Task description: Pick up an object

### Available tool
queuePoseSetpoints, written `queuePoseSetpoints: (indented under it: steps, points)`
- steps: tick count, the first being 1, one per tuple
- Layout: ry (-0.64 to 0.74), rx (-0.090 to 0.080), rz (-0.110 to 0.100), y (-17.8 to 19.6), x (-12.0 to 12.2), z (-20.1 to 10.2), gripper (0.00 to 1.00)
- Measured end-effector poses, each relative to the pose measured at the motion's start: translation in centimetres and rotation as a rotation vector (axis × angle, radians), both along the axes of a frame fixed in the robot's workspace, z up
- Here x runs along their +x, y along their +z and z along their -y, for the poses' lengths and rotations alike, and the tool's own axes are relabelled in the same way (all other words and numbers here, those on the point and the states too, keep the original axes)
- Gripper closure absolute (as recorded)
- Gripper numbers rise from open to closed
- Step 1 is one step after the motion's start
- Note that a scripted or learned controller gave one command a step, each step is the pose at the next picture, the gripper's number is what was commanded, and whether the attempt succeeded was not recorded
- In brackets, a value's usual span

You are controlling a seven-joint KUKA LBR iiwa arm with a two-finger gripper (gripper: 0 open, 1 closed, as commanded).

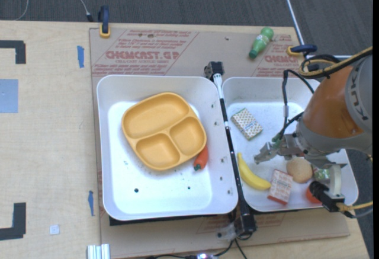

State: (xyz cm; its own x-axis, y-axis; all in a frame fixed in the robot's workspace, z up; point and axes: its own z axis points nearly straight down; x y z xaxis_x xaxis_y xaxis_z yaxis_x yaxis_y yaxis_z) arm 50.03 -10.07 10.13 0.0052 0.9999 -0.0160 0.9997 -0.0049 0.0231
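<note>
My gripper (267, 152) hangs low inside the right bin (260, 87), its fingers spread open with nothing between them. A yellow banana (250, 173) lies just below and left of the fingertips. To the right of the fingertips rests a tan bread roll (299, 170), partly under the arm. A red and white packet (280, 186) lies at the bin's front. A small patterned box (247, 123) sits toward the bin's back left. A red object (313, 194) peeks out at the front right.
The left bin (112, 133) holds a yellow divided plate (164, 130) with a small red-orange carrot-like piece (201, 159) at its lower right edge. A green bottle (261, 42) lies on the cardboard behind the bins. The arm's body covers the right bin's right side.
</note>
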Motion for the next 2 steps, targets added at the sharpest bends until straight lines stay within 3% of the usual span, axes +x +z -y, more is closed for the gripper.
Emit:
queuePoseSetpoints:
  steps: [1, 2]
  points:
    - [0.003, 0.013, -0.016, -1.1, 1.2, -0.1, 0.00]
    - [-0.001, 0.000, -0.002, 0.0, 1.4, 0.4, 1.00]
